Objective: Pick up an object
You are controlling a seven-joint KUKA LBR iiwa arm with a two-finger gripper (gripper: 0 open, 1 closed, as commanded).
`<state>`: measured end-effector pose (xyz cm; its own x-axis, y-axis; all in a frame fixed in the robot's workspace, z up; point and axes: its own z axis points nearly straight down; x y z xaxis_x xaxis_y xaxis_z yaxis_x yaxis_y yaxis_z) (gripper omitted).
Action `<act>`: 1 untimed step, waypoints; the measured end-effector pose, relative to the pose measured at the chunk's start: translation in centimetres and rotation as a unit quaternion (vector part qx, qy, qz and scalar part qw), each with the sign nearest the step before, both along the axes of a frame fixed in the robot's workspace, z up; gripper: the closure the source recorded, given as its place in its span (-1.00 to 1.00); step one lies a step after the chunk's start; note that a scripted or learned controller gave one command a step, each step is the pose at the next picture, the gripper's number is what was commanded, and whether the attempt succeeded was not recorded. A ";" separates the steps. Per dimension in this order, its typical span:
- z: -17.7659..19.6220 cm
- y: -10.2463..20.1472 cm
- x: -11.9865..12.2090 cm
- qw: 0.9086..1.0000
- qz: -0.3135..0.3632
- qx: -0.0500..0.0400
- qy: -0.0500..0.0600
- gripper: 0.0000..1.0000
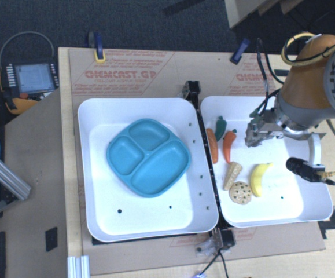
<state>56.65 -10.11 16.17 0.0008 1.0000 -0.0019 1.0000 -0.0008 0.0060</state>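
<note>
Two-finger gripper (pixel 254 136) poised above small orange carrot (pixel 228 145); finger spread unreadable. Risk: glancing descent nudging it against second carrot (pixel 213 145).

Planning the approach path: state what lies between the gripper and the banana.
In the camera view, only bare white floor of the right bin lies between the gripper and the banana; the carrots sit off to the left.

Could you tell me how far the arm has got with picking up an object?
Nothing looks picked yet. The gripper hangs over the right bin, near the upright carrot. That carrot, the second carrot, banana, cookie and cone-shaped piece all lie in the bin. The grasp and lift remain.
</note>
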 end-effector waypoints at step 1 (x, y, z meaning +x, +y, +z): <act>4.3 0.1 0.0 1.000 0.001 0.000 -0.001 1.00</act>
